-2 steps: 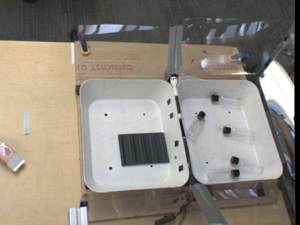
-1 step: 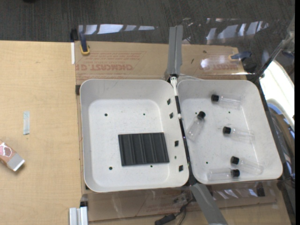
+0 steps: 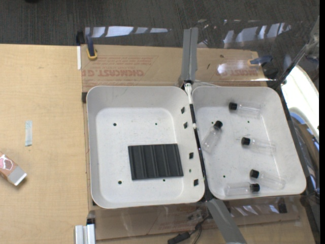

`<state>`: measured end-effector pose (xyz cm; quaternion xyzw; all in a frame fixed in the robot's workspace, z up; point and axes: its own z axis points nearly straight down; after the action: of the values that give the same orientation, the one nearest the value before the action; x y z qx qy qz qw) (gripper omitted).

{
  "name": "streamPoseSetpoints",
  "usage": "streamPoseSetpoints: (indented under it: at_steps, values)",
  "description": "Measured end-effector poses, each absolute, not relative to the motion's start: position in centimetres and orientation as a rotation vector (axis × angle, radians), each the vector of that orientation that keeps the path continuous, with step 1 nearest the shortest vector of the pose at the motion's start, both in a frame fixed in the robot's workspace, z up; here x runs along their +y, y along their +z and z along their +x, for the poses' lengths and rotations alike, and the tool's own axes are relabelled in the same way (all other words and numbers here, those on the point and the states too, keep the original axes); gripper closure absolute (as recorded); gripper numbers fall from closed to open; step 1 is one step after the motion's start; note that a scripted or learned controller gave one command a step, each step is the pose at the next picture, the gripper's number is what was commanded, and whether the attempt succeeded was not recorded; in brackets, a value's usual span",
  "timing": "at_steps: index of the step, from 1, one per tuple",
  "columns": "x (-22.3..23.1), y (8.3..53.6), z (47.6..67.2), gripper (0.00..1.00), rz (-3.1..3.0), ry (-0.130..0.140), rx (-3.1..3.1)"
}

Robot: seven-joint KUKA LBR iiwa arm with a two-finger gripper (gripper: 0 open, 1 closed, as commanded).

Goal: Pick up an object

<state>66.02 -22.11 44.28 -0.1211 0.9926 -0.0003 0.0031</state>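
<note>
Nothing is picked up yet: five clear tubes [image 3: 252,143] lie in the right bin [image 3: 284,117], a black block [image 3: 155,161] in the left bin [image 3: 101,136], and I cannot tell the end effector's state.

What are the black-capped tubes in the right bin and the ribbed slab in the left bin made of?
Tubes, e.g.: look like clear plastic or glass, since the white bin shows through the bodies; caps are opaque black, probably plastic. Five in view. Ribbed slab: matte dark grey-black with lengthwise grooves and no glare, likely rubber, foam or moulded plastic; can't tell which.
</note>
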Motion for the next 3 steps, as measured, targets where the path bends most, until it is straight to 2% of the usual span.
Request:
streamPoseSetpoints:
  at_steps: [3]
  values:
    - [-22.11,44.35,66.01,1.0,-0.876,-0.002,3.01]
